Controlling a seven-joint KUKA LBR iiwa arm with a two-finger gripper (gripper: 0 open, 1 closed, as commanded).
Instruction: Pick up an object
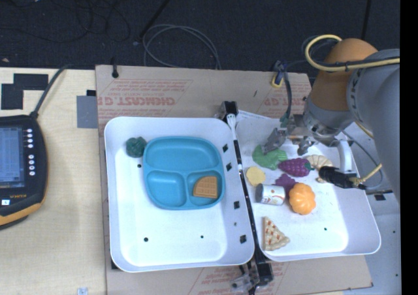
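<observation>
In the left bin [124, 235] a dark green ball [136, 147] lies beside a blue divided plate [176, 170] holding a waffle piece [206, 187]. The right bin [353, 235] has a green leafy toy [269, 155], a yellow piece [255, 175], a small can [272, 194] lying with its long axis left-right, purple grapes [294, 167], an orange pumpkin [302, 198] and a pizza slice [273, 234]. The gripper [289, 137] hangs over the toys near the bin's back; whether it is released or clenched, I cannot tell.

A black and orange control pendant [16, 166] lies on the wooden bench at far left, black cables [179, 42] loop beyond the cardboard sheet [170, 94] under both bins.
</observation>
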